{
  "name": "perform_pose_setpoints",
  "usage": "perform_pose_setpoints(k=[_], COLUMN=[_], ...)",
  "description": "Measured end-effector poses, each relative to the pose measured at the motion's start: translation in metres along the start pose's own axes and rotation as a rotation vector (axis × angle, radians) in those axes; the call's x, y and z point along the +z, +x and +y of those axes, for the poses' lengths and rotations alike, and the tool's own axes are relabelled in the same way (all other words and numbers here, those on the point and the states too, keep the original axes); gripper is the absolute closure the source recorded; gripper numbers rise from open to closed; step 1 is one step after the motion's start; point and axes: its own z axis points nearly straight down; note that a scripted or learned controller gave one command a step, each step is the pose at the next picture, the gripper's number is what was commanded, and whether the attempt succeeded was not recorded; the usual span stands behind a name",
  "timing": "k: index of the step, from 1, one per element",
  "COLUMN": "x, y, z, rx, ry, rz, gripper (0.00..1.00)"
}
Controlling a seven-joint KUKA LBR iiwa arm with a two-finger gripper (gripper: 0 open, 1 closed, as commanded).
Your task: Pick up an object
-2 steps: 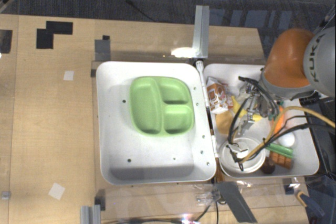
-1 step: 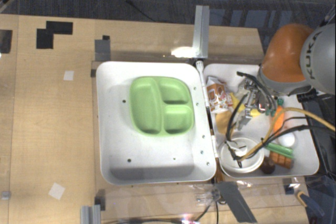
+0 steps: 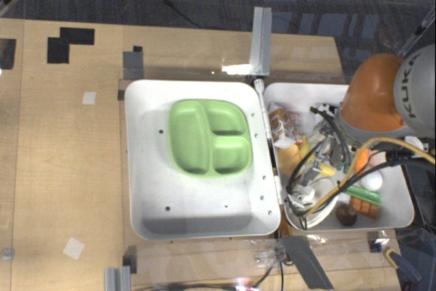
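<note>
My gripper [image 3: 324, 165] is low inside the right bin [image 3: 407, 215], among a pile of small objects, with cables looping around it. Close around it lie a yellow item [image 3: 290, 157], an orange carrot-like piece [image 3: 361, 160] and a white egg-shaped object [image 3: 372, 181]. A green block [image 3: 362, 195], a dark brown round piece [image 3: 347, 216] and a brown printed packet [image 3: 282, 123] lie further off. The arm's orange band [image 3: 371, 95] hangs over the bin's far right. What sits directly under the gripper is hidden by its body and cables.
The left bin [image 3: 150, 208] holds a green divided plate [image 3: 208, 137] near its middle. A metal post [image 3: 261, 41] stands behind the wall between the bins. A shiny metal object [image 3: 304, 204] lies at the right bin's front left corner.
</note>
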Motion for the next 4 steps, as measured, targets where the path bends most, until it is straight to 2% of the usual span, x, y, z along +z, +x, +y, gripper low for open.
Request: perform_pose_setpoints(k=[1, 2, 3, 4], x=[-0.060, -0.013, -0.003, -0.003], y=[-0.096, -0.060, -0.055, -0.003], z=[0.005, 0.019, -0.012, 0.016], rx=[0.032, 0.088, 0.178, 0.243], ry=[-0.009, -0.011, -0.017, -0.013], rz=[0.014, 0.007, 0.003, 0.003], gripper=[0.00, 0.00, 0.00, 0.00])
